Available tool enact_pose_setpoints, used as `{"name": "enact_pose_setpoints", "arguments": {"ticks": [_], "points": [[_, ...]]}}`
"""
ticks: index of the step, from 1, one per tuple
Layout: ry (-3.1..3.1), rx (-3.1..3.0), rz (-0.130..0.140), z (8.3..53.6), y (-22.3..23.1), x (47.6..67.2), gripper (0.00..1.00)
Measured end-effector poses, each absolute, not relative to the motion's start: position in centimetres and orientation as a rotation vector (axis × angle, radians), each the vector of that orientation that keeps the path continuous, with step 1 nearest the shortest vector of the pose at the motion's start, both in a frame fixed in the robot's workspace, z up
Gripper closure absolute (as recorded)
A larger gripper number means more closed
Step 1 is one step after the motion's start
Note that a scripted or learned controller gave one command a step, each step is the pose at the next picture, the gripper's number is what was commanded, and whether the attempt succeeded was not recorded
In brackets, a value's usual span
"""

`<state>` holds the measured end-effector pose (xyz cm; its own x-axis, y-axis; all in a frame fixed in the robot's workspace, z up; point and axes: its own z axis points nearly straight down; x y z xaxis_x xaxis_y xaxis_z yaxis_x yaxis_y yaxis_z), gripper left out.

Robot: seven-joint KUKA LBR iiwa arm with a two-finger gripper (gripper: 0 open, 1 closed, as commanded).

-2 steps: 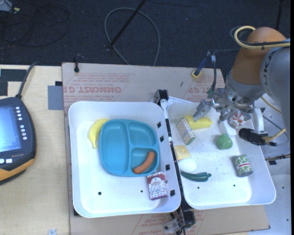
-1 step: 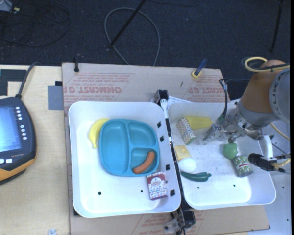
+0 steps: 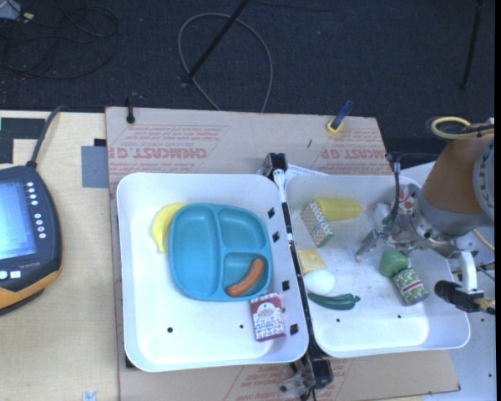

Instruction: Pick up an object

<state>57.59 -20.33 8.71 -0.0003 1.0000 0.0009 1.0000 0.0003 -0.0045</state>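
Right now the gripper (image 3: 382,239) sits low in the right bin (image 3: 376,341), its metal fingers splayed apart toward the view's left, with nothing visible between the jaws. Just beside it lies a green rounded object (image 3: 392,262), and touching that on the lower right is a small can with a green and red label (image 3: 410,285), its long axis running from upper left to lower right. Whether the jaws touch the green object is hard to make out, since the wrist and cables crowd that spot.

Elsewhere in the right bin a yellow block (image 3: 341,209) lies lengthwise left to right, next to a patterned box (image 3: 316,222) tilted on its diagonal. A white egg (image 3: 321,281) rests near the divider, with a green pepper (image 3: 335,301) below it pointing right.

The left bin (image 3: 150,341) carries a blue divided plate (image 3: 209,249) with a sausage (image 3: 246,277) in its lower right compartment, angled up to the right. A yellow banana (image 3: 161,224) is half hidden under the plate's left edge. A red and white carton (image 3: 268,317) stands near the lower right corner.
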Motion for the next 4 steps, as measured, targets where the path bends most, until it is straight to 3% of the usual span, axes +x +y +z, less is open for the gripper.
{"name": "enact_pose_setpoints", "arguments": {"ticks": [1,2,3,4], "points": [[-2.219,-2.219,0.001,8.8,-21.2,53.0,0.00],[-2.211,-2.225,-0.003,9.9,-21.4,53.1,1.00],[-2.209,-2.227,-0.002,9.9,-21.4,53.1,0.00],[-2.204,-2.230,-0.002,10.9,-21.5,53.1,1.00]]}}
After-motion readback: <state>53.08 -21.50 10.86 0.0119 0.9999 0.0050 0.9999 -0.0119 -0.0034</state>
